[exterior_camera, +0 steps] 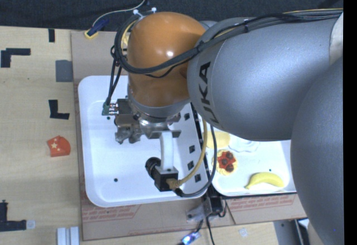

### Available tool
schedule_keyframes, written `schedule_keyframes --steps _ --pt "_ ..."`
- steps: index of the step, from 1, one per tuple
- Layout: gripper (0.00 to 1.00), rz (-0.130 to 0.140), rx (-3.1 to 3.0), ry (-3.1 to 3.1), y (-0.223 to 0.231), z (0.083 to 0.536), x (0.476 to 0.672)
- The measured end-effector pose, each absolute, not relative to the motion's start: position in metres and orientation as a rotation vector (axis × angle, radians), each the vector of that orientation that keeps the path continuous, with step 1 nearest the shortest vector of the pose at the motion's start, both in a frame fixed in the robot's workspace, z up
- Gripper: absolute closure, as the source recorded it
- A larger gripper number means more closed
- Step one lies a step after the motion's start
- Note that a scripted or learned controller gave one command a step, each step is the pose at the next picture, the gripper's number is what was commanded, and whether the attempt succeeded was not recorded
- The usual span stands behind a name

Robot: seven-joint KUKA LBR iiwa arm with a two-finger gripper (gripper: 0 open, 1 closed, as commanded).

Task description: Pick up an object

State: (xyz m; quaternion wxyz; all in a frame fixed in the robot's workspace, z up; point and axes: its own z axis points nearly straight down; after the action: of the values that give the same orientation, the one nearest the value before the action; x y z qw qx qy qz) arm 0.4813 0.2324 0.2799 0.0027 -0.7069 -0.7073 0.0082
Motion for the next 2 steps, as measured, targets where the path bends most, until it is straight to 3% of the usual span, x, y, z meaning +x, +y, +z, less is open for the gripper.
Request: schedule_keyframes --steps 1,2 --pt "1.0 -0.011 -2.219 -2.226 0.234 0.387 0.484" --pt "1.0 -0.012 -2.22 -2.226 0.234 0.482 0.499"
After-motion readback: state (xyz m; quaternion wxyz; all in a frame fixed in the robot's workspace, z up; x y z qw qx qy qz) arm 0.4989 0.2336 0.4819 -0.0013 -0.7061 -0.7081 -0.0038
